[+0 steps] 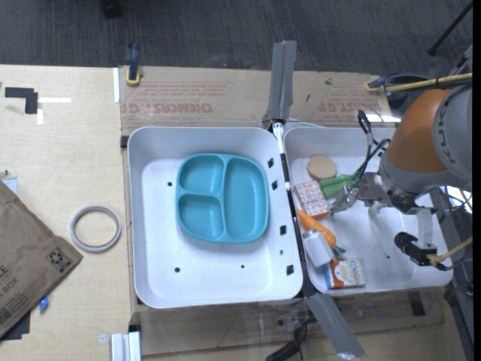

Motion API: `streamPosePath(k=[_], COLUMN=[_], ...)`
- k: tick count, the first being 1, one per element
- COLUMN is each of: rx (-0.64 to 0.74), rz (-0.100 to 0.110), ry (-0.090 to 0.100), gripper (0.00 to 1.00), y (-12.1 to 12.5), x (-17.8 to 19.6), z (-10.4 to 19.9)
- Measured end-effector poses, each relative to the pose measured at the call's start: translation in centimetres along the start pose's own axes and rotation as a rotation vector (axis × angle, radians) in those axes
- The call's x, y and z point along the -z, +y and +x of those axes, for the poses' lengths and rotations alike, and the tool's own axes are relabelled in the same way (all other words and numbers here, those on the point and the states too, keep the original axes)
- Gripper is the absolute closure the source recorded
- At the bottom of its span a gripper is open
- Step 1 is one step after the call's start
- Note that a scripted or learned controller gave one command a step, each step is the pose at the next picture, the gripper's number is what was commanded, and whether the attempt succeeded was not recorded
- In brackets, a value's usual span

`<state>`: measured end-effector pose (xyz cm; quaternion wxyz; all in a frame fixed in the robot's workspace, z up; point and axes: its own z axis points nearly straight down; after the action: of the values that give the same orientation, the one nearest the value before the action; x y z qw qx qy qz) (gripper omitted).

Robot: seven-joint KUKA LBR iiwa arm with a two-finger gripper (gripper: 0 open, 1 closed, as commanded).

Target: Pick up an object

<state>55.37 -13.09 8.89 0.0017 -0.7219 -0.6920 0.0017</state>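
Note:
The right bin (376, 265) holds several objects along its left side. They are a tan round disc (322, 167), a green item (336, 183), a red-and-white patterned box (310, 197), an orange carrot-shaped piece (316, 225), a white bottle (317, 249) and a small carton (347, 274). My gripper (349, 197) is low in this bin, right beside the green item and just right of the patterned box. The grey arm with its orange band (421, 138) reaches in from the right and hides the bin's upper right part.
A teal divided plate (223, 198) lies in the left bin (150, 277). A tape ring (95, 227) and a brown cardboard box (26, 269) sit on the bench at left. Black cables (413, 247) hang over the right bin.

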Motion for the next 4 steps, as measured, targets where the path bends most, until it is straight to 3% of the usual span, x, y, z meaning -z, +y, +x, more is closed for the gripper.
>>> streamPosePath(k=[1,2,3,4], rx=[-0.1,0.188,0.194,0.161], rz=[-0.001,-0.001,-0.001,-0.001], ry=[-0.001,-0.002,-0.004,-0.001], gripper=[0.0,0.0,1.0,1.0], y=[9.5,10.4,10.5,9.5], x=[1.3,0.2,1.0,10.1], z=[0.5,3.5,3.6,10.4])
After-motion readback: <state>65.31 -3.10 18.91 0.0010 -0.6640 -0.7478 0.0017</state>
